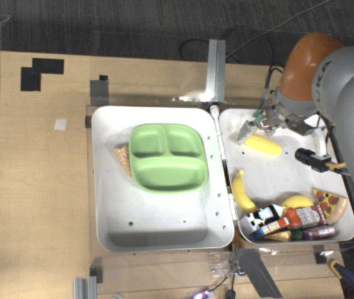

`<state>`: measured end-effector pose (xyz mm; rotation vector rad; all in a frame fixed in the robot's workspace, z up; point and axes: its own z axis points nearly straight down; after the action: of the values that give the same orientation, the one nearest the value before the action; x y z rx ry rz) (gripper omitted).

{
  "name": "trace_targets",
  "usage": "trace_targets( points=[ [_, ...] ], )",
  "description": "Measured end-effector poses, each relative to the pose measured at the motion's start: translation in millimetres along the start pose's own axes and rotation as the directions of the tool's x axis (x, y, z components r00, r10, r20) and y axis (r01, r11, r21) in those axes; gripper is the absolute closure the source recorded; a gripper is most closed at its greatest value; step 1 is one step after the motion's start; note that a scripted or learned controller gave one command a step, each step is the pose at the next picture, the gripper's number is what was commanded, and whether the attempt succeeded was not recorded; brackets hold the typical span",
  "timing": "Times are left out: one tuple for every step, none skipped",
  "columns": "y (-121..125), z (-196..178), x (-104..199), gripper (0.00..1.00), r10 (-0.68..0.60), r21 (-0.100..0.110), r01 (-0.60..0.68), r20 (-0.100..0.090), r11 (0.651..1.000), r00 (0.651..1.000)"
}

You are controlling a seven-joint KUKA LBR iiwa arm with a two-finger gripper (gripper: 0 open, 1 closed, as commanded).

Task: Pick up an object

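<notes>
camera view: the grey arm (345, 98), an orange band (305, 61) above its wrist, is seen reaching in from the right over the far part of the right bin (289, 179). the gripper (255, 126) is held near that bin's far left corner, just above a yellow corn cob (262, 145) that is laid slightly slanted on the bin floor; whether the two touch cannot be told. whether the gripper is spread or closed cannot be made out from this angle. the other objects are gathered mostly along the near edge of the right bin: a banana (242, 193) is curved along the left wall, a lemon (297, 201) is set beside a pizza slice (330, 204), and a red bottle (303, 217) is laid on its side between a black-and-white item (263, 215) and a purple marker-like piece (319, 232). the left bin (152, 223) is taken up by a green divided plate (167, 156), placed toward its far side, with a tan waffle-like piece (123, 159) partly hidden under the plate's left edge. the two bins are set side by side on a pale wooden bench (33, 167).
</notes>
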<state>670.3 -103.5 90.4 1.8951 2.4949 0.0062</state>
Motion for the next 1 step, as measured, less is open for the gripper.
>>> trace_targets(
  points=[
    [3.7, -13.2, 1.3, 1.00, -0.004, -0.010, 0.004, 0.002, 1.000, 1.000]
  ],
)
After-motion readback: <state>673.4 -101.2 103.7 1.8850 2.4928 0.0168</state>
